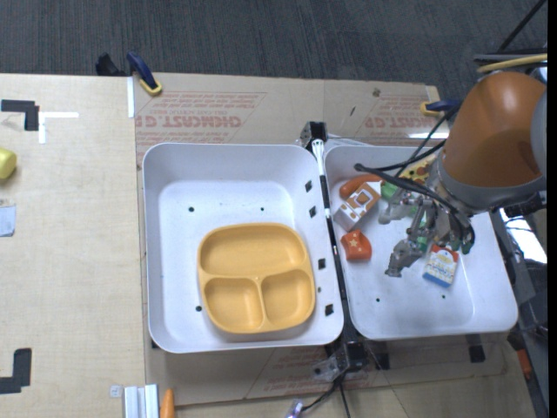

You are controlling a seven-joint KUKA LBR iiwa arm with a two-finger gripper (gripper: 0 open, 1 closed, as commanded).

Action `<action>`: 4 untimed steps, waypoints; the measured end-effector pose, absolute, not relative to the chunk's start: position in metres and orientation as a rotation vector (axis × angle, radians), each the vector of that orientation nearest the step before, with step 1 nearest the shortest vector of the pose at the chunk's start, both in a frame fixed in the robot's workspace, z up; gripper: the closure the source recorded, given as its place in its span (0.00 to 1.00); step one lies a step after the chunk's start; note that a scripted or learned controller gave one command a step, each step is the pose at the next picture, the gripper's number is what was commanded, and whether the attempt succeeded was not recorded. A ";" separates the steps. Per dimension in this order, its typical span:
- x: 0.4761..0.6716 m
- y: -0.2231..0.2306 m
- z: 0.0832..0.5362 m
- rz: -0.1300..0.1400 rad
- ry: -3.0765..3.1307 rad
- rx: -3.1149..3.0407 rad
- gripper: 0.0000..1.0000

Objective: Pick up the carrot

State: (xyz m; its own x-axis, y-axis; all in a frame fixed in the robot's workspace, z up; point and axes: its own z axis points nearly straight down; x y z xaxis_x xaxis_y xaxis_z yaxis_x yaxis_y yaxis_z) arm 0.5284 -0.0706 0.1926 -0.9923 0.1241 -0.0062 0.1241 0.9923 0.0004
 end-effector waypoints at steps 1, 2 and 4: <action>0.520 -0.017 0.192 -0.001 3.122 0.317 0.00; 0.521 0.066 0.192 0.001 3.120 0.331 0.00; 0.491 0.102 0.110 0.009 3.089 0.224 1.00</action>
